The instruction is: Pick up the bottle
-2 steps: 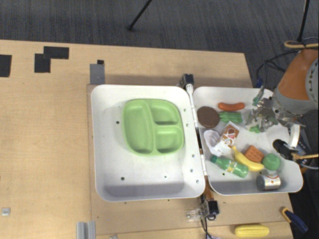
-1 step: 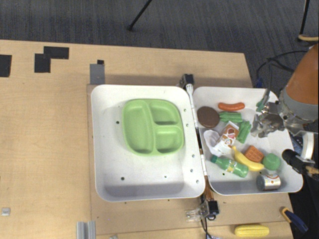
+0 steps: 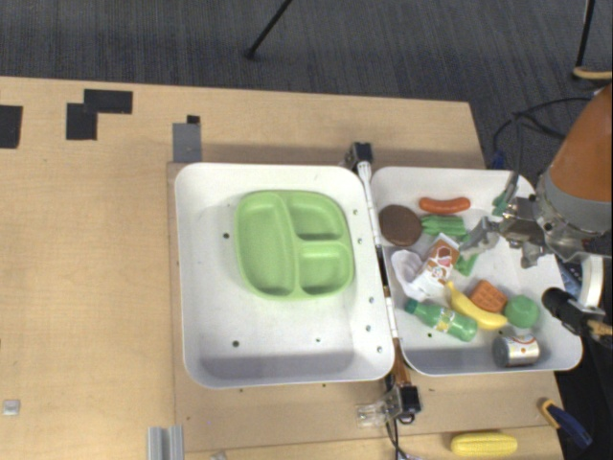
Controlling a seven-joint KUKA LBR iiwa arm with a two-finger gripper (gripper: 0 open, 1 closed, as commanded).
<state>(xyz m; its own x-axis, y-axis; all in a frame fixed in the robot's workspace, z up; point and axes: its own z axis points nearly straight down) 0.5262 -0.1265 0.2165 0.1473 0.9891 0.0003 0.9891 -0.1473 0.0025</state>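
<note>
The bottle [image 3: 442, 320] is green with a yellowish label. It lies on its side near the front of the right bin [image 3: 565, 357], beside a yellow banana [image 3: 476, 310]. My gripper [image 3: 478, 239] hangs over the middle of that bin, up and to the right of the bottle and apart from it. It is close to a red-and-white carton [image 3: 441, 257]. I see nothing held in it.
The right bin also holds a sausage [image 3: 444, 204], a brown disc [image 3: 400, 224], green pieces [image 3: 443, 226], an orange piece [image 3: 488, 296], a green ball [image 3: 523, 311] and a metal can [image 3: 517, 351]. The left bin [image 3: 206, 353] holds a green divided tray [image 3: 292, 242].
</note>
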